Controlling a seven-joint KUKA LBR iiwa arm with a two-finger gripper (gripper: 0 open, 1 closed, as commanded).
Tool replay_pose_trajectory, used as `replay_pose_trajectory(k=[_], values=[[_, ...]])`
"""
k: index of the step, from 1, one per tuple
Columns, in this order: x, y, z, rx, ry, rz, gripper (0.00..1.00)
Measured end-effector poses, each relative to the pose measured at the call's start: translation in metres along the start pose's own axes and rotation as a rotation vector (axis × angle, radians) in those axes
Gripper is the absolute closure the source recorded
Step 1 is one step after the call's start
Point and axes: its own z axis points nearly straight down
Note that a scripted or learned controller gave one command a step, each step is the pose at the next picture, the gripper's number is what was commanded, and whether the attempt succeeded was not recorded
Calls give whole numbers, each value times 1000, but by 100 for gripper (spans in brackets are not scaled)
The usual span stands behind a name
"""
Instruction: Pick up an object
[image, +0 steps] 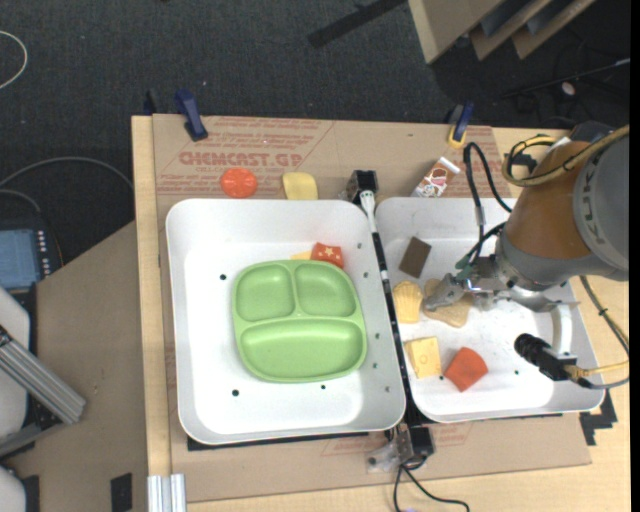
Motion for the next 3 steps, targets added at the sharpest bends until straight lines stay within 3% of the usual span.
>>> replay_pose_trajectory(k=[1,2,3], values=[[-2,2,-14,-7,-2,2,100],[-2,2,-13,-6,-1,2,0],[-1,-73,1,12,3,3,0]])
